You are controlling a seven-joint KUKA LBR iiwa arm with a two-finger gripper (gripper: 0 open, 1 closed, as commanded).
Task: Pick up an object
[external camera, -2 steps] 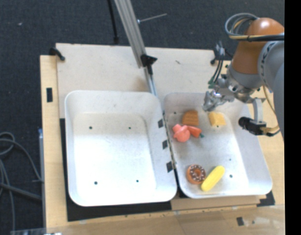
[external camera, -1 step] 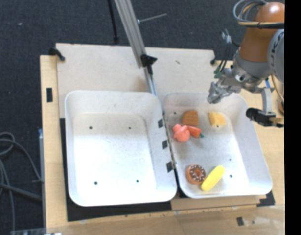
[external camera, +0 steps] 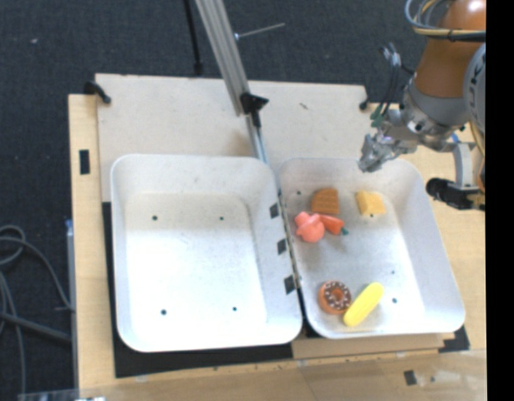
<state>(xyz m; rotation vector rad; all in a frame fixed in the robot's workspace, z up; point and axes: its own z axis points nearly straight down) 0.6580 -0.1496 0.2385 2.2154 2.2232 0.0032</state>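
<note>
Your nearest target, the yellow block (external camera: 370,203), sits at one o'clock in the right bin (external camera: 440,257), likely light, stiff and easy to pinch across its flat sides, directly below the gripper (external camera: 372,159), which carries nothing, though its spread is unreadable.

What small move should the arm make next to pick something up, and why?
Probably lower the pincer a little toward the yellow block. The pincer hangs over the right bin's far edge, holding nothing, and that block lies nearest to it, apart from the other items.
</note>
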